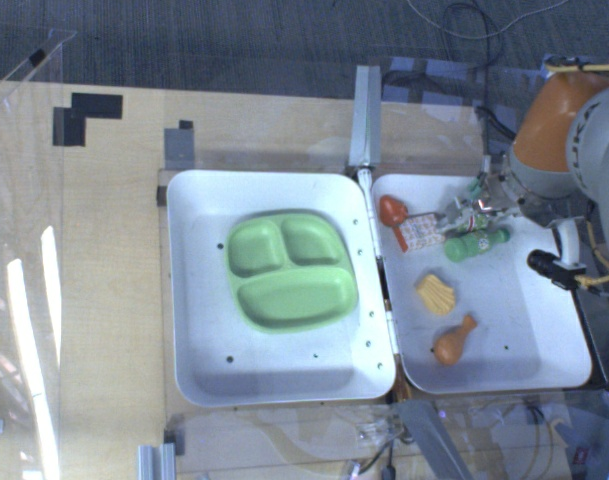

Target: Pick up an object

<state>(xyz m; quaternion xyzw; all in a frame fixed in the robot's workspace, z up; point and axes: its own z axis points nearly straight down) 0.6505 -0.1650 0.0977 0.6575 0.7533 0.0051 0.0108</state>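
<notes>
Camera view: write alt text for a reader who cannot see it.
A grey robot arm reaches from the right, its claw low over a green bottle and a small packet in the right bin. That bin also holds a red toy, a yellow piece and a drumstick; the left bin holds a green divided plate.

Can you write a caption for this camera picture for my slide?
Robot gripper reaches over a green bottle among toy foods in the right bin.

Your grey arm [584,138] reaching in from the right, orange band above the wrist, wrist angled down and leftward, gripper [476,208] at its low left end, small and indistinct
</notes>
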